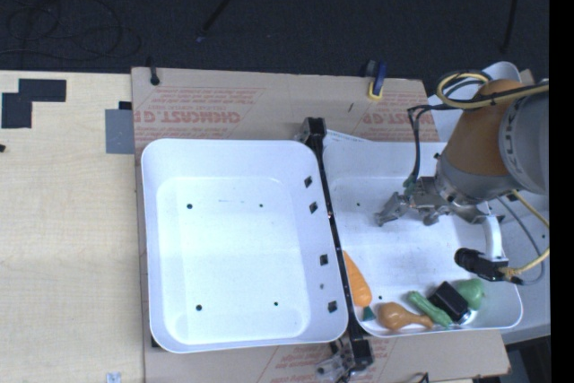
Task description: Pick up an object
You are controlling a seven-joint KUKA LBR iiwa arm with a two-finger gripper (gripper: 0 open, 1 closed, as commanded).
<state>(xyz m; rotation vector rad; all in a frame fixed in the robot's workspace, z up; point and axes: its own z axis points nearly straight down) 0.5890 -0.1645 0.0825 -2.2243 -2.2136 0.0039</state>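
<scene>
My gripper (391,211) hangs over the upper middle of the right bin (377,166), pointing left, with bare white floor beneath it. Nothing shows in it. The objects lie well below it along the bin's front edge. An orange carrot-shaped piece (358,279) rests against the divider. To its right are a tan-orange gourd-like piece (400,316), a green elongated piece (428,308), a black block (449,300) and a green rounded piece (470,291), all bunched close together.
The left bin (170,193) sits beside the right one, parted by a black clamp strip (325,220). Both stand on a cardboard sheet (224,103). A black cable connector (480,264) and yellow cables (462,87) hang near the arm's wrist at the right.
</scene>
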